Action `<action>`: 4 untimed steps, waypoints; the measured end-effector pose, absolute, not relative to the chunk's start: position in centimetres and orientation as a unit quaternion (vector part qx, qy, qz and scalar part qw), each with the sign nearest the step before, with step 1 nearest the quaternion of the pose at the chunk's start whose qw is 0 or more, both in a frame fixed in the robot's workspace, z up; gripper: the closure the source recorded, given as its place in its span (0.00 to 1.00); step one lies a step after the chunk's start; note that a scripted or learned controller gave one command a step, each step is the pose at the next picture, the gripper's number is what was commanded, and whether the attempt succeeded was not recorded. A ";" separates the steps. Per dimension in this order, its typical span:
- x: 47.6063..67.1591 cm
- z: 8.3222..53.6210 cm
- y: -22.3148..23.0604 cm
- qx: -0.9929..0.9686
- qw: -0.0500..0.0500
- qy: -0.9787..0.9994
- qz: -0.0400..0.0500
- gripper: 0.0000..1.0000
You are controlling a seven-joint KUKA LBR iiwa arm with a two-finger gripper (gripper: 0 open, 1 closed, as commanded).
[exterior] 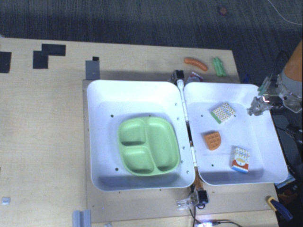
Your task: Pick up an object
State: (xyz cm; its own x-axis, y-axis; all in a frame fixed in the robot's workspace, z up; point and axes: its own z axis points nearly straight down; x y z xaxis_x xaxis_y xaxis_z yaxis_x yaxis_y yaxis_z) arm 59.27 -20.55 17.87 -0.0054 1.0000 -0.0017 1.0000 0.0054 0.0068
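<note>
— Since nothing is lifted yet, which piece suits the grab?

— The small white carton with a blue-and-red label (240, 159) lies nearest, then the orange waffle-like piece (212, 140), then the checkered green-and-white square packet (223, 112), closest to the claw. Descend squarely over it.

— And the claw?

— The gripper (258, 107) hovers at the right white bin's (265, 174) far right edge, just right of that packet, holding nothing; its opening I cannot tell.

One fixed overhead camera, angled down at both bins (142, 91).

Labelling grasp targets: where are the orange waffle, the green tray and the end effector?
orange waffle (212, 140), camera view, its centre.
green tray (148, 144), camera view, middle divider.
end effector (257, 107), camera view, between fingertips.
</note>
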 end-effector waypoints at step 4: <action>56.7 9.8 -18.2 0.705 0.005 0.709 0.003 0.00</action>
